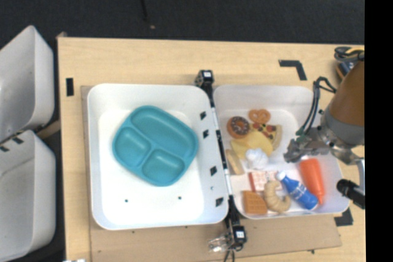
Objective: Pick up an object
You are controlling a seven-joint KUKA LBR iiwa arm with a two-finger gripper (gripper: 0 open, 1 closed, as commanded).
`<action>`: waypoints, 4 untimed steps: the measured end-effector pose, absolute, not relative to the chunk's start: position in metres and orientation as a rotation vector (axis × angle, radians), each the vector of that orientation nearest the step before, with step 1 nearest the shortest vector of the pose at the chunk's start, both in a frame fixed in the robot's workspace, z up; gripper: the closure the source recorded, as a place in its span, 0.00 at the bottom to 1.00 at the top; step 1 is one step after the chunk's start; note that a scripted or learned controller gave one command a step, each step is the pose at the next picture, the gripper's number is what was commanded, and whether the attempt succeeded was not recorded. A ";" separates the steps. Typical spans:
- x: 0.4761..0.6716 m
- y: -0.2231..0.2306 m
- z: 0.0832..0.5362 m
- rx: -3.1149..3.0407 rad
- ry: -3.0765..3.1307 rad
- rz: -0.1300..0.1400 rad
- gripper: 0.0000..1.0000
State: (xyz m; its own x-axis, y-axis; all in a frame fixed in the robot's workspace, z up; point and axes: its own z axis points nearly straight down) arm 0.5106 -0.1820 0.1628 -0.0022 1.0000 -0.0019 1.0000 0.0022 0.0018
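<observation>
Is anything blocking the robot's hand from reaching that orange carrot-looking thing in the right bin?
Nothing visible does. The hand hovers over the right bin, just up and left of the orange carrot, with no item between them. The blue bottle lies close along the carrot's lower-left side and might crowd a grasp.

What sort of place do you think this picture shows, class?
Probably a robotics lab bench for picking trials: a grey robot arm reaches over two white bins, one holding toy food, the other a teal divided plate.

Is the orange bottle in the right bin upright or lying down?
Lying down. The orange bottle rests on its side on the right bin floor, long axis flat, beside the blue bottle, just below the gripper.
</observation>
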 end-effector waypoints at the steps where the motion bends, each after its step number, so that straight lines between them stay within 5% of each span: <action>1: 0.511 -0.184 0.204 2.217 2.223 0.000 1.00; 2: 0.512 -0.185 0.241 2.216 2.224 -0.001 1.00; 4: 0.506 -0.092 0.226 2.218 2.230 -0.004 1.00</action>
State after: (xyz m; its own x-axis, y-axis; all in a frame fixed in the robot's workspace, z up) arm 0.5065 -0.0923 0.2264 -0.0055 1.0000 0.0005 1.0000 0.0055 -0.0039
